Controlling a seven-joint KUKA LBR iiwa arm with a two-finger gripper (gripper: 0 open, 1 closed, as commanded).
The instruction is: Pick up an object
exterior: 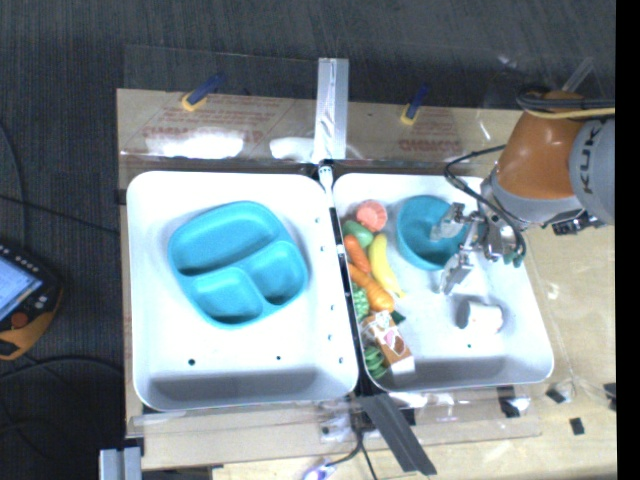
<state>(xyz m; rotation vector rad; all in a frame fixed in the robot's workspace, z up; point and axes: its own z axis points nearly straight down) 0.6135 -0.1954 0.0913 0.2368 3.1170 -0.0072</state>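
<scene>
Pincer (462, 251) beside blue bowl (423, 230) — right bin (520, 353).

around the two bins – desk, clamps, carpet

a pale wooden desk (575, 298) sits on dark carpet (60, 88); two blue-and-yellow clamps (202, 92) (415, 106) grip its far edge, a clear plastic sheet (230, 123) lies beneath them, and a metal bar (331, 108) stands between them – a handheld screen device (20, 298) rests at far left, cable trailing.
</scene>
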